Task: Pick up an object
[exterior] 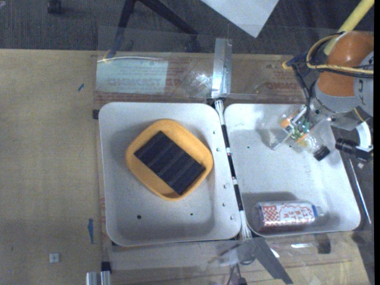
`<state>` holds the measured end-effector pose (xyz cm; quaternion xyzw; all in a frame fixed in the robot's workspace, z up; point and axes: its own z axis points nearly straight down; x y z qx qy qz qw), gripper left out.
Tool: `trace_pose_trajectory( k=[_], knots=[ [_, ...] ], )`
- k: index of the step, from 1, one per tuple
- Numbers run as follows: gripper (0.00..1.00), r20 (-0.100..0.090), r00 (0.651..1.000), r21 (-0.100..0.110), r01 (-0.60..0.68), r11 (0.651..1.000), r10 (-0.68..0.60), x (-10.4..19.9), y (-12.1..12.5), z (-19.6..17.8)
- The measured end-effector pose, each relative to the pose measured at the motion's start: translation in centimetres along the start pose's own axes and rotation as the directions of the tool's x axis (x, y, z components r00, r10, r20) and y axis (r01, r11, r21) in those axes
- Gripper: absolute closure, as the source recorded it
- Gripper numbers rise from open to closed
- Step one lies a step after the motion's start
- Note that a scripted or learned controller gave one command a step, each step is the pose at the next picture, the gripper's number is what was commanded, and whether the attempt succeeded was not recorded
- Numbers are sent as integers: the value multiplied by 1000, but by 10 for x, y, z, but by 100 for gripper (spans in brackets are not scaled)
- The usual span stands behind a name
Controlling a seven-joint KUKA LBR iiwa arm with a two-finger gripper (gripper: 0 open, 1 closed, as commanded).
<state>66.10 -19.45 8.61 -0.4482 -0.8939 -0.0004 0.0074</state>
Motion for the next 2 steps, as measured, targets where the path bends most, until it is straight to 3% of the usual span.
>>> trace_pose_trajectory(
  k=[1, 2],
  knots=[
    [100, -1, 1000, 0, -3, 1000, 3, 0, -1, -9],
    [100, 17, 995, -11, -98, 995, 99, 55, 48, -107]
  ],
)
